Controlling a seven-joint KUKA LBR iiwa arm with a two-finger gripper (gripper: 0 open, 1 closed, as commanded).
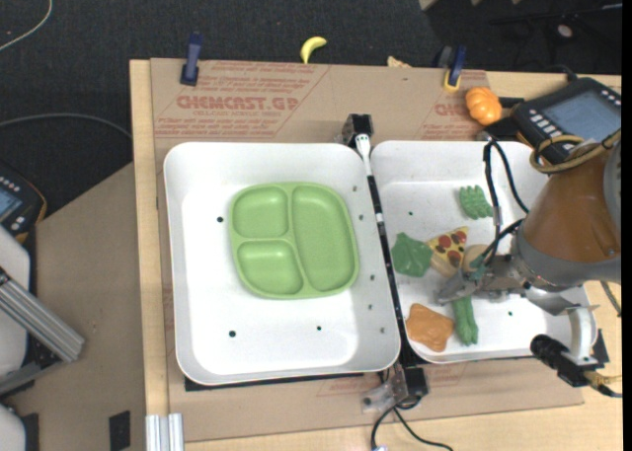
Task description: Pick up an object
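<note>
In the right bin (420,168) lie several toy foods: a green leafy piece (411,255), a pizza slice (450,246), a ridged green piece (475,202), an orange chunk (429,327) and a long green vegetable (464,321). My gripper (464,286) reaches in from the right and sits low over the bin's middle, just above the long green vegetable and below the pizza slice. Its dark fingers point left. I see nothing held between them.
The left bin (197,242) holds a green divided plate (293,240). A black divider clip (358,129) sits between the bins. An orange toy (483,104) and a pendant (568,118) lie at the back right. Cables hang by the arm.
</note>
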